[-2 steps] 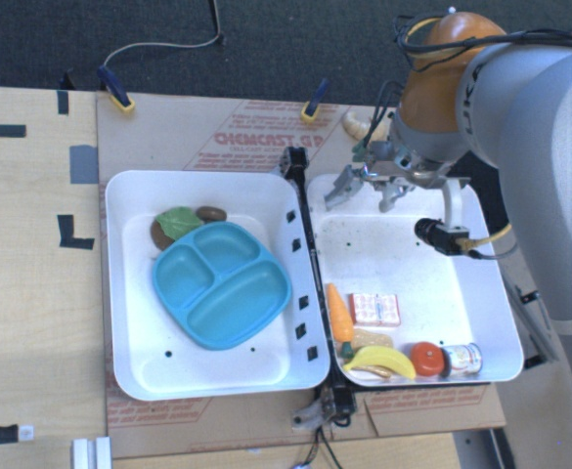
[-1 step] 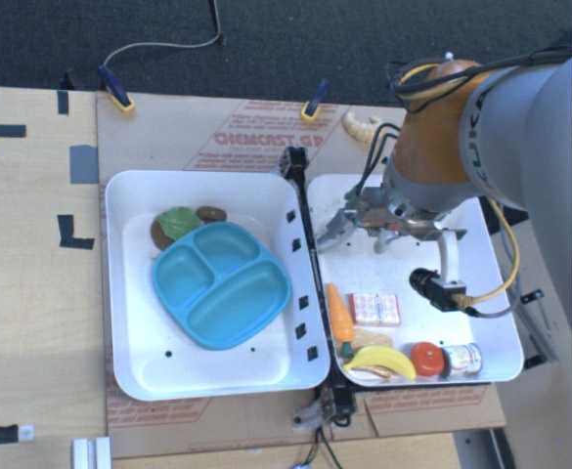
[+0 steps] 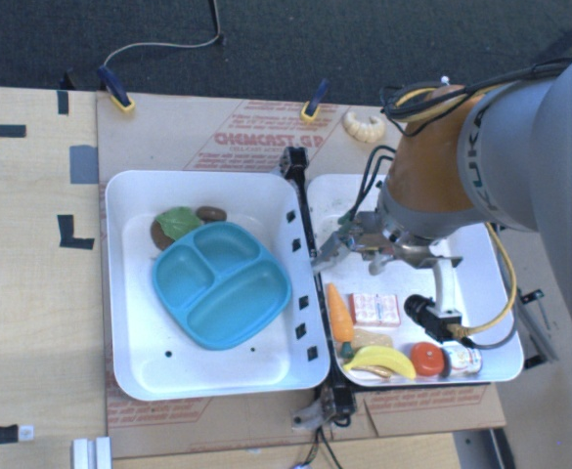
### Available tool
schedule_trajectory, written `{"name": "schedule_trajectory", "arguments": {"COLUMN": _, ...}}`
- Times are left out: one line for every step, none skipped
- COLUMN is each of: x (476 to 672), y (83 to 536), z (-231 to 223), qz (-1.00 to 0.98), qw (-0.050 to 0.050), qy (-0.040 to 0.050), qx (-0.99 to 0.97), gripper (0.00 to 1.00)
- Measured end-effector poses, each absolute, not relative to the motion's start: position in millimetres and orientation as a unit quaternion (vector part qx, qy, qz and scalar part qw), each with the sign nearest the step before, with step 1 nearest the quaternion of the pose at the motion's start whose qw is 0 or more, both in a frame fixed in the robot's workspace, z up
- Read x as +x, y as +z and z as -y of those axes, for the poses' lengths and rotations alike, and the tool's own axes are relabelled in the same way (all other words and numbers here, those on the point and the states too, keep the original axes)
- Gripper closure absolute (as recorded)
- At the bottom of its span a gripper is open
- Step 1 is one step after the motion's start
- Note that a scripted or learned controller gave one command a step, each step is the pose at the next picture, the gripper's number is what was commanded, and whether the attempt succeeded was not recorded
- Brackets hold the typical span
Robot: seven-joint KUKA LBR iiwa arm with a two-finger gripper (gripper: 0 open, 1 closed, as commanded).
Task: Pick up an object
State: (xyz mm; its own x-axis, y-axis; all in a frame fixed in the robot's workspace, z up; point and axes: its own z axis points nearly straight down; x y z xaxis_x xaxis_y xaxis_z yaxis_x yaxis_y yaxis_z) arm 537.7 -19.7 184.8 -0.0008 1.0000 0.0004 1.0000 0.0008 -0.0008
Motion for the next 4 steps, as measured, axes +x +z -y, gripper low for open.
{"name": "schedule_trajectory", "arguments": {"x": 599.3, "y": 184, "z": 43, "qz": 0.707, "qw": 0.0, "qy": 0.0005, "qx": -0.707, "gripper": 0.0}}
{"name": "schedule_trajectory", "arguments": {"x": 537.2, "y": 184, "z": 10, "qz": 0.708, "qw": 0.001, "qy": 0.0008, "qx": -0.707, "gripper": 0.0}}
{"name": "schedule_trajectory", "arguments": {"x": 574.6, "y": 217, "z": 66, "qz": 0.707, "qw": -0.001, "qy": 0.0005, "qx": -0.707, "gripper": 0.0}}
{"name": "schedule_trajectory", "arguments": {"x": 588.9, "y": 184, "z": 39, "qz": 0.707, "qw": 0.001, "qy": 0.0009, "qx": -0.707, "gripper": 0.0}}
